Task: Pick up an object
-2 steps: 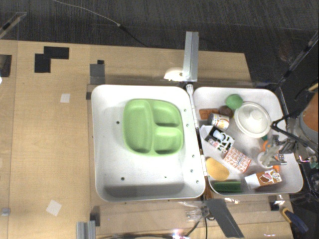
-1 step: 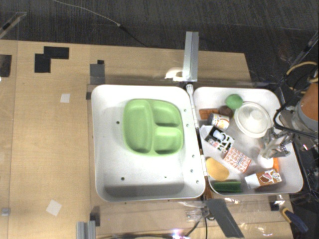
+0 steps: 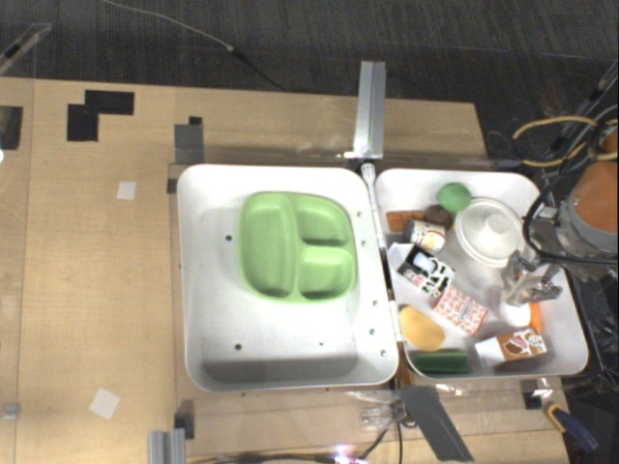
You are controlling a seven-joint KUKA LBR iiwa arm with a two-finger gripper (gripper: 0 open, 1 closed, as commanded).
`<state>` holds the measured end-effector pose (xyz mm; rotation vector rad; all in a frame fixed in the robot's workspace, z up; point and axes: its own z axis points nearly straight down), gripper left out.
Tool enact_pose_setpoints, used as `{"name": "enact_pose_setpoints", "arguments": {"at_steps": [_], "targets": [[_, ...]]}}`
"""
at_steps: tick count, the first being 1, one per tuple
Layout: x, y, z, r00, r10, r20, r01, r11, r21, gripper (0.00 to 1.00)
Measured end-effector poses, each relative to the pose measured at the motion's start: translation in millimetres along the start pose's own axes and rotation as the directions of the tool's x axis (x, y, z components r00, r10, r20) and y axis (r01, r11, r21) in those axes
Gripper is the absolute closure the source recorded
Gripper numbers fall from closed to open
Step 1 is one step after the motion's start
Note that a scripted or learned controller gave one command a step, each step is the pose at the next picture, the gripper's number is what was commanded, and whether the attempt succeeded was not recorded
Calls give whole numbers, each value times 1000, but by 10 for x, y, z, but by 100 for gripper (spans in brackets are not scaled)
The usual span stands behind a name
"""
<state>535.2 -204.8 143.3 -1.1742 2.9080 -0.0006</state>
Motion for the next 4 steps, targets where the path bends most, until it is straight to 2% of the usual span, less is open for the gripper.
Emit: {"name": "enact_pose_setpoints", "arguments": {"at_steps": [1, 2, 3, 4], "targets": [[299, 280, -229, 915, -404, -1, 404, 915, -4, 100], [338, 325, -84, 779, -627, 1, 627, 779, -5, 100], [-338, 746, -775, 754, -657, 1, 657, 754, 0, 100], [-587, 646, -912, 538, -843, 2, 843, 538, -2, 100]]}}
